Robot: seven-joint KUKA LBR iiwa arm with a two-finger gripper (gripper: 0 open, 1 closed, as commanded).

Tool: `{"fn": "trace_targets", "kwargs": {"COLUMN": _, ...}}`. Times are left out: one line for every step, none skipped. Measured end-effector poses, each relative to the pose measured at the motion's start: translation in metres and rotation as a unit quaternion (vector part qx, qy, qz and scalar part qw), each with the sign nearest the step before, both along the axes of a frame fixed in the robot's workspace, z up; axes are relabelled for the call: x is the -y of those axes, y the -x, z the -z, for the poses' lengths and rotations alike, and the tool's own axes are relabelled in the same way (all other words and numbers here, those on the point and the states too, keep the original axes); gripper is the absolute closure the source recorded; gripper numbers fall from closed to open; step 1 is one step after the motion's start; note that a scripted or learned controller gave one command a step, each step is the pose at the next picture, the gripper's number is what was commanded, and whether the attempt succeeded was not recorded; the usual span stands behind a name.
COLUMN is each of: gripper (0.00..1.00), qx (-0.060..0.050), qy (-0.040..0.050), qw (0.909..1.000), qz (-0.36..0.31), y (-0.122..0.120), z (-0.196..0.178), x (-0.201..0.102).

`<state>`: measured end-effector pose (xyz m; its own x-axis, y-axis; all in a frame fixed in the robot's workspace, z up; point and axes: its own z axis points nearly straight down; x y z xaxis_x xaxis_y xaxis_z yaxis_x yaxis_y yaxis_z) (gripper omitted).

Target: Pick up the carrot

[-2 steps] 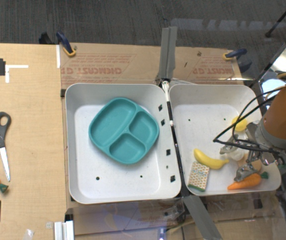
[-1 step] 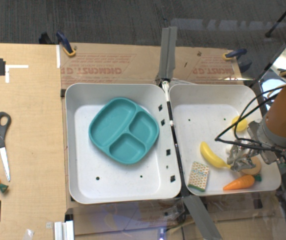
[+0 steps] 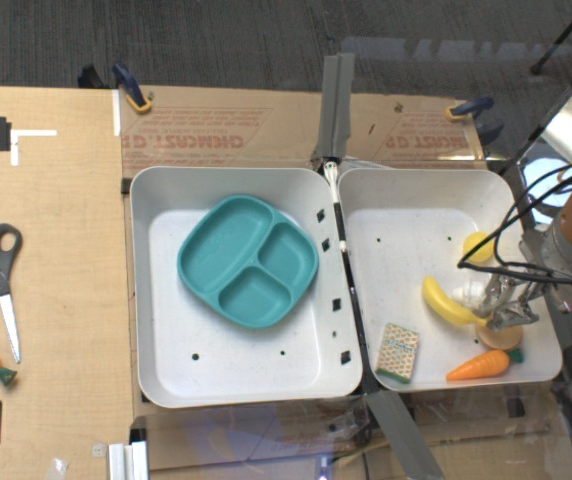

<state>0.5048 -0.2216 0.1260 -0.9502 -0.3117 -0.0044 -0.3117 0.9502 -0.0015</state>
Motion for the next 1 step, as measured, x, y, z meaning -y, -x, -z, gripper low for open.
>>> {"fn": "trace_targets", "kwargs": {"gripper": 0.00, "qx": 0.000, "qy": -0.0002, "qw": 1.0000, "qz": 0.000, "y": -0.0001, "z": 0.0000, "x": -0.0002}}
